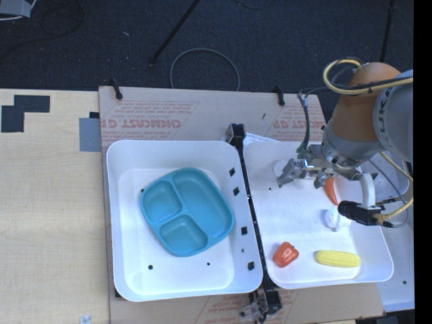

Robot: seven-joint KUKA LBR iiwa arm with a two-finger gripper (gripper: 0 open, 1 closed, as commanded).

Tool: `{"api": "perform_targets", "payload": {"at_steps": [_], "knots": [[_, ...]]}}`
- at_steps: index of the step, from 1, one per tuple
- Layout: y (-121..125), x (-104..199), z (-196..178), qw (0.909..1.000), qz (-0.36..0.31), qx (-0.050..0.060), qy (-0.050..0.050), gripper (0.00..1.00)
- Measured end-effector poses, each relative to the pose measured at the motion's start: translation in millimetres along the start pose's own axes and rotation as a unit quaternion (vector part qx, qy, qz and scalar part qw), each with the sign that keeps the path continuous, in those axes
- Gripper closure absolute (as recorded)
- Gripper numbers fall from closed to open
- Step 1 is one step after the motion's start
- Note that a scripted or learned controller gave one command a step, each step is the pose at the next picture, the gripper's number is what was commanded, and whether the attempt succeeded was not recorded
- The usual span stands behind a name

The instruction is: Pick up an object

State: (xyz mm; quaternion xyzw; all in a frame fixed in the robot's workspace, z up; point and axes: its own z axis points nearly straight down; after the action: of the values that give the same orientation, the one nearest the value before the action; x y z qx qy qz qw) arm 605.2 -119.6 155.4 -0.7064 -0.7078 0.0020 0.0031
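Objects for the pick lie in the right-hand shallow white bin (378, 272), which sits beside its twin, the left-hand shallow white bin (128, 275), on the pale wooden surface (47, 214). A black divider strip (246, 208) runs between the two bins where their walls meet.

Along the near edge of the right bin rest a small red-orange toy pepper (285, 254) and, just beside it to the right, a yellow toy corn cob (337, 258); both lie flat and apart from each other, well placed for a top-down grasp. Further back, near the arm's wrist, an orange-red elongated piece (331, 190) shows partly behind the hardware, and a small white lump (331, 219) lies just below it; I cannot tell what either is.

The grey metal claw (291, 172) hangs over the back-left part of the right bin, reaching in from the right below the orange band (358, 110). Its fingers look spread, pointing toward the divider, and nothing shows between them, so I judge it holds nothing. It stands well apart from the pepper and the corn, so the pick is not yet made.

A teal plastic divided plate (185, 211) with three compartments lies tilted in the left bin, likely a bulkier, harder target than the small toys.
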Motion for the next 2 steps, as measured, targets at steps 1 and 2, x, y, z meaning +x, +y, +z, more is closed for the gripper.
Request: {"api": "perform_targets", "payload": {"at_steps": [1,2], "knots": [[-3,-3,44,1.0,0.001,0.0,0.0,0.0],[-3,-1,70,1.0,0.001,-0.001,0.0,0.0]]}}
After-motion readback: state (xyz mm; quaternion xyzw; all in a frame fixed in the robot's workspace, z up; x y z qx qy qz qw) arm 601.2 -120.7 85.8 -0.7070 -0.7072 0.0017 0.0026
